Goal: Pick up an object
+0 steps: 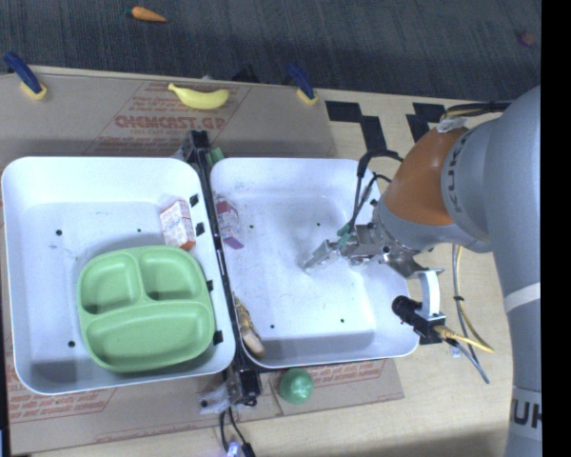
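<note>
Green tray [147,307] and small carton [177,223] lie in left bin [38,184].

Pretty even, bright overhead light, a bit washed out on the white bins [295,174], where the floors nearly blow out. Soft shadows sit under the green tray [147,305] and along the bin walls. Low-res and slightly soft all over, and the dark floor [266,17] up top looks grainy.

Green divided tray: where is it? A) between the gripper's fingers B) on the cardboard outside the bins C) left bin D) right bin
C: the green divided tray lies flat in the left bin, toward its near right corner, far from the gripper over the right bin.
</note>
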### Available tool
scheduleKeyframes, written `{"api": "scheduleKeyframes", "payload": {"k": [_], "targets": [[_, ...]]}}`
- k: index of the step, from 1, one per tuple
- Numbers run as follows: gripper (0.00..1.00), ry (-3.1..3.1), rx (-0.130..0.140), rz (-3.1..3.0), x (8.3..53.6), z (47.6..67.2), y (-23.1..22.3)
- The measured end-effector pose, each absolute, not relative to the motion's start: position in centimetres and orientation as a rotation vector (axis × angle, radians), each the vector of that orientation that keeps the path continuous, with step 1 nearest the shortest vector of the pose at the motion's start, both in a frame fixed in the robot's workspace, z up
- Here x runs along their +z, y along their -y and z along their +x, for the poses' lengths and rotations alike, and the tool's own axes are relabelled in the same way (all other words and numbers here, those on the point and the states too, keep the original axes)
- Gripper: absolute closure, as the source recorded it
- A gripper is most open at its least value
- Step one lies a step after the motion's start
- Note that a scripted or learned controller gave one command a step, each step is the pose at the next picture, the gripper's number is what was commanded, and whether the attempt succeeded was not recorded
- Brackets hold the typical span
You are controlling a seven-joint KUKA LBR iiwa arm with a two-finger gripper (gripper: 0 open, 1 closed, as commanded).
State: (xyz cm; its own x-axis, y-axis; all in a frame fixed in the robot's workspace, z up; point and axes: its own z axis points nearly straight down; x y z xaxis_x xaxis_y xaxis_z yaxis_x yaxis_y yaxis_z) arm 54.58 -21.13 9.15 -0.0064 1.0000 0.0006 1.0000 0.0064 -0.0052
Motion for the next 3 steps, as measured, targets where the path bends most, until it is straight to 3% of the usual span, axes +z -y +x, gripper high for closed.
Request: {"api": "scheduleKeyframes", "payload": {"k": [1,2,3], "targets": [[0.00,2.227,0.003,-2.212,10.5,48.7,21.1],[0.00,2.229,0.001,-2.211,9.2,47.7,21.1],[0.00,2.227,0.001,-2.213,9.2,56.7,20.1]]}}
